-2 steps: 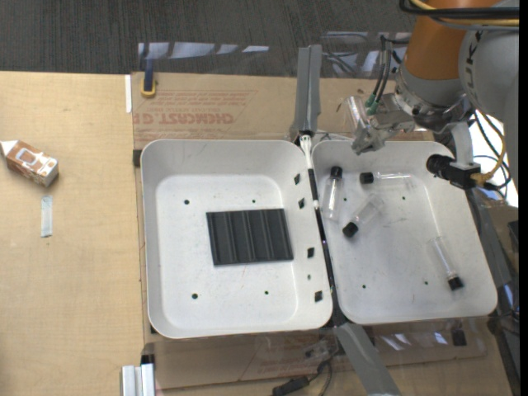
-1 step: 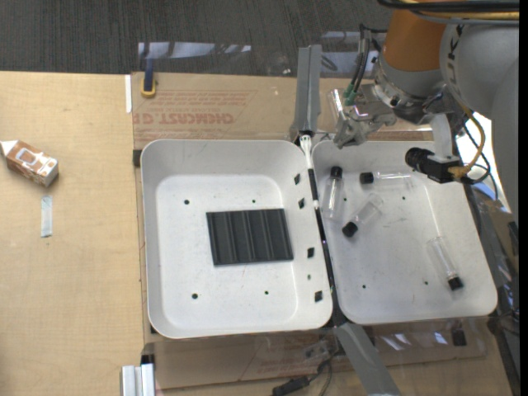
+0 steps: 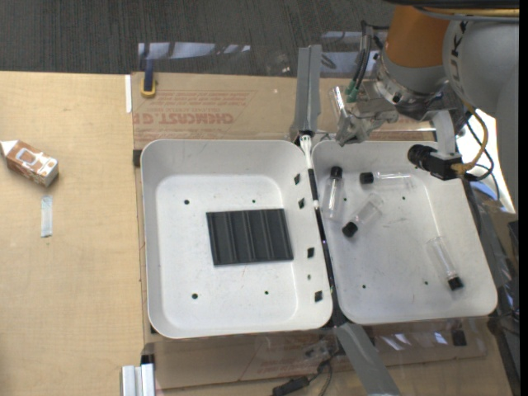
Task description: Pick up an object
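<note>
pincer (image 3: 353,120) sits at the far edge of the right bin (image 3: 478,304), just over its far left corner, hanging off the grey arm (image 3: 487,48) with the orange band (image 3: 421,23). can't tell from here if it's released or clenched, too much clutter at the tip. nothing visibly in it.

going left to right: small orange and white carton (image 3: 31,163) on the bench far left, a pale strip (image 3: 46,219) near it, both well outside the bins. left bin (image 3: 157,304) has one dark ribbed slab (image 3: 249,237) lying flat in the middle. the divider (image 3: 309,97) runs between the bins.

right bin holds the candidates: clear tubes with black caps. one tube (image 3: 332,190) lies along the left wall, one (image 3: 388,176) at the far side, one (image 3: 361,219) mid-left, one (image 3: 443,262) towards the near right. a black fitting (image 3: 435,161) hangs off the arm over the far right of the bin.

my read on risks:
- tubes are clear, round and slick, so they likely roll or squirt out on closing.
- the one against the left wall leaves little room for a finger on the wall side; pincer could hit the rim or divider.
- pincer is right at the corner now, so a straight drop lands on the rim, not on a tube.
- cables near the wrist could snag on the divider post.

mid-left tube looks the most open.
</note>
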